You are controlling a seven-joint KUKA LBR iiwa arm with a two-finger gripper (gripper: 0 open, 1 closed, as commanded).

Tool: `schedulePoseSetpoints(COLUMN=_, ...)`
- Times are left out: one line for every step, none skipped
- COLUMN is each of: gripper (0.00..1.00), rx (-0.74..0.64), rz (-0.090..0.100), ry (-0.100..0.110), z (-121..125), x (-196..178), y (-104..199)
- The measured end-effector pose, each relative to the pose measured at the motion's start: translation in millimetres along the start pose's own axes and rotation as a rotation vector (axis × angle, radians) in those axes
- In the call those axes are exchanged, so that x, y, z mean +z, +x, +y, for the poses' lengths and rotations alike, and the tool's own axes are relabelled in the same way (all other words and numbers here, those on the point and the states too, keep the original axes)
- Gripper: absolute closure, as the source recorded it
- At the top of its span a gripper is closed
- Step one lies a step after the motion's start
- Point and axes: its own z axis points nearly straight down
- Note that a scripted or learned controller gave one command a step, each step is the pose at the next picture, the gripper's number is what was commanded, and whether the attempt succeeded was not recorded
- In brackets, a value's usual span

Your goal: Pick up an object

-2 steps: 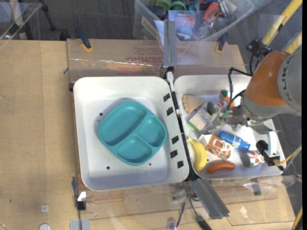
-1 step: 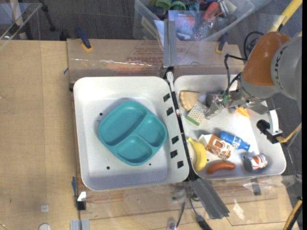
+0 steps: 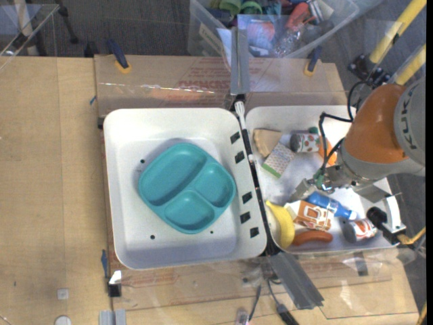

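The right bin (image 3: 298,117) holds several small objects: a beige wedge (image 3: 266,139), a patterned packet (image 3: 279,160), a small can (image 3: 304,142), a yellow banana (image 3: 280,222), an orange-and-white carton (image 3: 312,215), a blue tube (image 3: 333,205), a red sausage (image 3: 310,237) and a small can (image 3: 358,230) at the front right. My gripper (image 3: 323,181) hangs low over the middle of this bin, just above the blue tube and carton. Its fingertips are lost against the clutter.
The left bin (image 3: 122,181) holds a teal divided plate (image 3: 187,186). A clear tub (image 3: 270,9) of mixed toys stands behind the bins. A black divider (image 3: 247,175) runs between the bins. The orange-banded arm (image 3: 379,131) covers the right bin's right side.
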Motion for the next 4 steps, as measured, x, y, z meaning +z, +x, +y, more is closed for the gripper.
schedulePoseSetpoints(gripper=1.0, rx=0.005, rz=-0.009, ry=-0.007, z=1, x=-11, y=-4)
schedulePoseSetpoints(gripper=0.0, rx=0.005, rz=-0.009, ry=-0.007, z=1, x=-11, y=-4)
schedulePoseSetpoints(gripper=0.0, rx=-0.028, rz=-0.003, ry=-0.003, z=78, x=-1, y=-97)
schedulePoseSetpoints(gripper=0.0, rx=-0.006, rz=-0.005, ry=0.0, z=100, x=0, y=-90)
